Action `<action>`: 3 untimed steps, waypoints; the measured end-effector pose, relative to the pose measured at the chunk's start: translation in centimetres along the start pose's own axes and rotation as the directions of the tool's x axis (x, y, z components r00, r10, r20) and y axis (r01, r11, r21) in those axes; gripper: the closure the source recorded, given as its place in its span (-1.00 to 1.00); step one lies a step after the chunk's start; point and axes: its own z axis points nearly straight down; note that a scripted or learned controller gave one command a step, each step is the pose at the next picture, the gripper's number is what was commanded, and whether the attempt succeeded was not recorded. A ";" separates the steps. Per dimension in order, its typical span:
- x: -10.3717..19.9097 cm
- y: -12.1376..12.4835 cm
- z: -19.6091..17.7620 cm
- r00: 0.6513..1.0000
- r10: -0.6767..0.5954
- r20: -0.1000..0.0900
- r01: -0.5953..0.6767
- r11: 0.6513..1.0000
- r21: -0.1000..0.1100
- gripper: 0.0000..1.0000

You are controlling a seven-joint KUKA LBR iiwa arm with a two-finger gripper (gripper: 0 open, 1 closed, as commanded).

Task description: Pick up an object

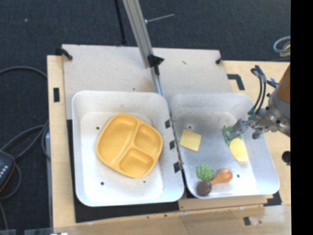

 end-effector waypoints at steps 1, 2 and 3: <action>0.0 0.0 0.0 1.000 0.001 0.000 -0.001 1.000 -0.001 -1.00; 0.5 -0.7 4.8 1.000 0.003 0.000 -0.003 1.000 0.004 -1.00; 1.0 0.0 10.3 1.000 0.004 0.000 -0.004 1.000 0.005 -1.00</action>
